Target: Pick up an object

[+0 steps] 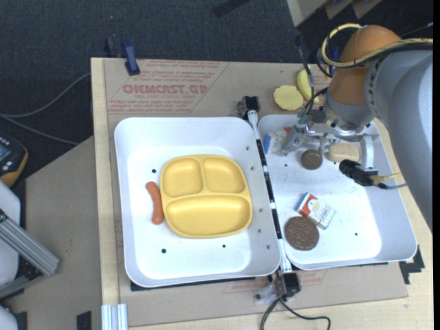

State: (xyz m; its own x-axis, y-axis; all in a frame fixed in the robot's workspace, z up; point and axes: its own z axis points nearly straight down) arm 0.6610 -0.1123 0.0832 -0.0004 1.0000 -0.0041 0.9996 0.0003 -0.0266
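While the arm reaches in from the right of the frame, I read the claw (311,141) low over the upper part of the right bin (357,243), above a small brown round piece (311,159); I cannot tell how the claw is set. Lower in that bin lie a brown disc (302,232) and, just above it, a small red-and-white packet (315,209). In the left bin (137,246) sits a yellow divided tray (205,195) with an orange sausage (155,202) just to its left.
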